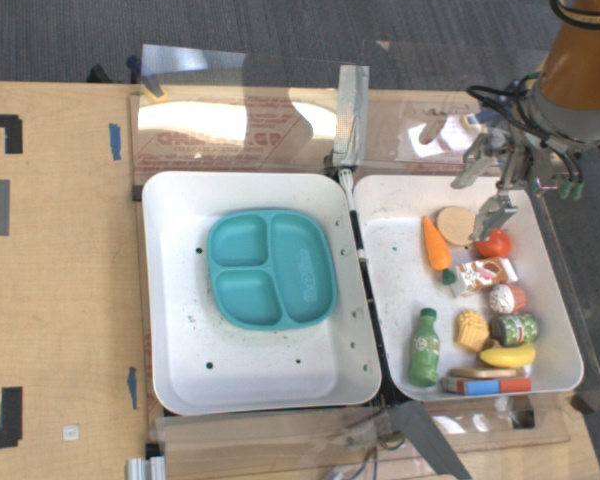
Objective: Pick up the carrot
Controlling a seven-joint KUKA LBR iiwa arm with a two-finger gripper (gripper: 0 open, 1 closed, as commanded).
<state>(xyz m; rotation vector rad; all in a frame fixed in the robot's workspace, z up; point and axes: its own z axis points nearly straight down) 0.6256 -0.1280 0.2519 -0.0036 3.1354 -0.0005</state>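
Note:
The carrot [436,242] is orange with a green stub at its near end. It lies in the right bin [390,298], left of a tan round disc [455,224]. My gripper [484,192] hangs above the bin's far right part, just right of and beyond the carrot and over the disc and a red tomato [494,243]. Its two grey fingers [471,167] stand apart, open, with nothing between them. The arm with its orange band [580,53] comes in from the top right.
A teal divided plate [273,268] lies in the left bin [170,298]. Near the carrot sit a white-and-red packet [477,276], corn [470,329], a green can [516,328], a banana [507,356], a green bottle [424,346] and a long bar [485,383].

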